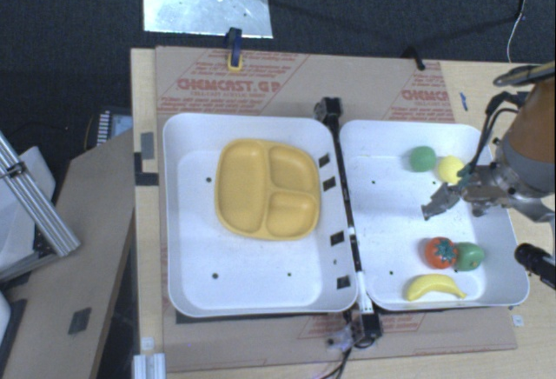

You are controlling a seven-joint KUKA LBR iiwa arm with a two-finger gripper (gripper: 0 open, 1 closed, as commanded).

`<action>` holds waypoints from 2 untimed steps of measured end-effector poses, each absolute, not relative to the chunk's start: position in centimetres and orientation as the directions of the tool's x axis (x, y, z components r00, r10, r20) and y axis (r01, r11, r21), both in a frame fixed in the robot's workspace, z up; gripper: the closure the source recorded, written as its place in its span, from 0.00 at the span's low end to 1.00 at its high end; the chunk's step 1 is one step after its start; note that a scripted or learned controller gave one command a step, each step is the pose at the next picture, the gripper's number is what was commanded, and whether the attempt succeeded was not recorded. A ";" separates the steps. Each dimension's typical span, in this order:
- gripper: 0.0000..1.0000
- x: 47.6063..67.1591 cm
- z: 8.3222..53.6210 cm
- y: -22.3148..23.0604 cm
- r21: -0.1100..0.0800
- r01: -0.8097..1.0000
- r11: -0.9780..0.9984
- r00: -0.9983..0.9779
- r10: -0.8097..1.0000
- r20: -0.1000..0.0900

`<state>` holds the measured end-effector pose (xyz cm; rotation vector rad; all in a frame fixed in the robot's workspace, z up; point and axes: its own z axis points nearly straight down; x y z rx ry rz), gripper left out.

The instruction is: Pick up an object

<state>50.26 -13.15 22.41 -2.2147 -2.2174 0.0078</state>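
Note:
The right bin [382, 221] holds several small toys. A green ball [422, 158] and a yellow ball [450, 169] lie near its far side. A red tomato-like piece [440, 252] touches a green piece [470, 256] toward the front, with a yellow banana [434, 287] just in front of them. My gripper [437, 204] hangs over the right bin's middle, between the yellow ball and the red piece, pointing left and down. Nothing shows in its grasp.
The left bin [195, 282] carries a yellow divided plate [266, 189]. A black divider strip [343, 203] runs between the two bins. The arm's grey wrist and orange band [530, 142] stand over the right bin's right rim. Cardboard lies under the bins.

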 end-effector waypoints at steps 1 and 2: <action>0.00 50.5 22.9 -13.1 0.001 1.000 0.004 -0.004 1.000 0.000; 0.00 50.0 18.5 -13.6 -0.002 1.000 0.001 -0.001 1.000 0.001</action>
